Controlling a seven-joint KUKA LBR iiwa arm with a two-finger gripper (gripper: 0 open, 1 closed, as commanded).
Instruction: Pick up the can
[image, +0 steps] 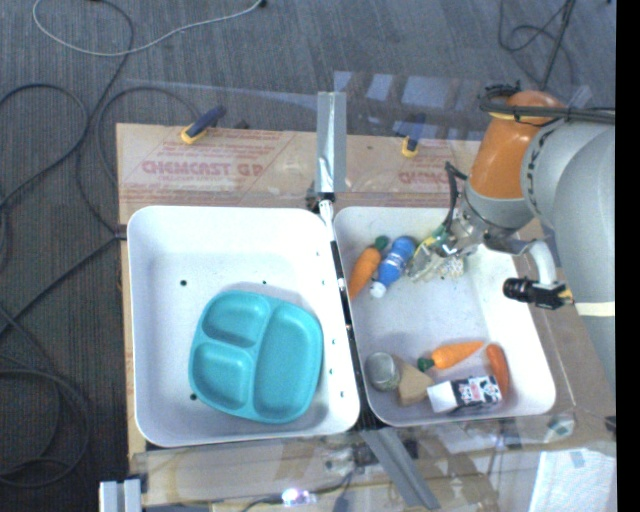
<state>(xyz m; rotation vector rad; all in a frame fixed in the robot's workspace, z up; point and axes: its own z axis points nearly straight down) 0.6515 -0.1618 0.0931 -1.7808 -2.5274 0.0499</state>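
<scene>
You see the can standing untouched near the front left corner of the right bin, so nothing is done yet. The tool is at the far edge, well apart; its state I cannot tell.

Bins: from my seat they look like smooth white plastic, slightly glossy.
Divided plate: turquoise plastic, smooth, with a soft sheen.
Can: dull grey metal, matt on top.
Carrots: orange plastic, I think, smooth and a little shiny.
Bottle: blue, glossy plastic with a white cap.
Bench board: pale brown cardboard or wood, matt, printed with red lettering.
Arm: grey shell, smooth satin finish; orange band glossy.
Floor: grey carpet, rough weave.
</scene>
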